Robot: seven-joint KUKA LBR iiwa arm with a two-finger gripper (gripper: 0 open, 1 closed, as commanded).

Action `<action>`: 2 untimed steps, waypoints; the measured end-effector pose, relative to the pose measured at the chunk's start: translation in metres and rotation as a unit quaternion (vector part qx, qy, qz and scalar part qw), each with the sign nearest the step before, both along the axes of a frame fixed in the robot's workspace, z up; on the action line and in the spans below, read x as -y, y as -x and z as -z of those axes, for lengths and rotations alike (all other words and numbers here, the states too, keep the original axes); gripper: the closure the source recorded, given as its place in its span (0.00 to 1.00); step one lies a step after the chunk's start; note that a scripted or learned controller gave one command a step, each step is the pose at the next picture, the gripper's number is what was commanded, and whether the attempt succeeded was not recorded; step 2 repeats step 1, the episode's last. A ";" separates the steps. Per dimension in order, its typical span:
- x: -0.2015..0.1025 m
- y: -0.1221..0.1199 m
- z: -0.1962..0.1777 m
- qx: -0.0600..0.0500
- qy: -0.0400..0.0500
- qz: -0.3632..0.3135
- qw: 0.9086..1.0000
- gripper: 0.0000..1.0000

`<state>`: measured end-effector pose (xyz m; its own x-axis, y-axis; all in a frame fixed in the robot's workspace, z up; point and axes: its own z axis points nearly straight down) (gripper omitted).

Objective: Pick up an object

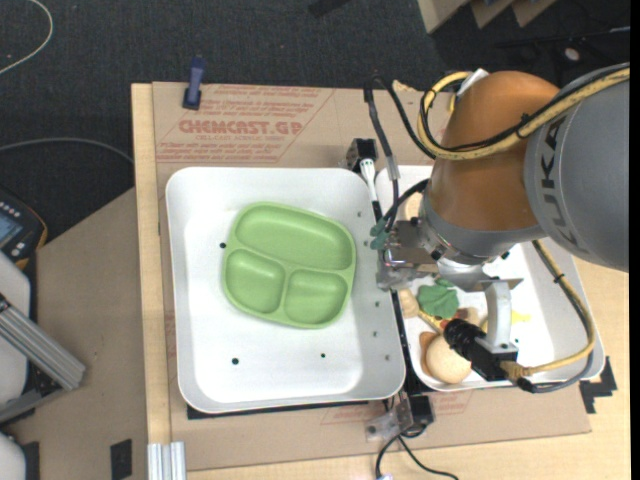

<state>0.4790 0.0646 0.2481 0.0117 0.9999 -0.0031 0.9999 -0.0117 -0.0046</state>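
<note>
The small green soft-looking piece (437,296) sits in the shallow white right-hand bin (548,320), just beside the gripper (398,258), on its side toward the lower edge of the view. Next out from the gripper comes a little yellow-brown piece (437,320), touching the green one or nearly so. Past that lies a pale tan rounded object (447,361), the farthest of the three. The gripper hangs low over the wall where the two bins meet, tucked under the big grey and orange wrist, and I cannot tell whether it is spread or closed, or whether it has anything. Across that wall from the gripper, the shallow white left-hand bin (200,268) holds a light green three-compartment plastic plate (290,265), near but apart. Beyond, both bins rest on a brown cardboard sheet with red print (240,118), a small blue clip (193,83) at its far edge.
</note>
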 end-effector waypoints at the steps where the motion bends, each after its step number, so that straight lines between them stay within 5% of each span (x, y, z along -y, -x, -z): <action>1: 0.033 -0.002 -0.134 0.011 -0.002 -0.005 1.000 1.00; 2: 0.033 -0.002 -0.134 0.011 -0.002 -0.005 1.000 1.00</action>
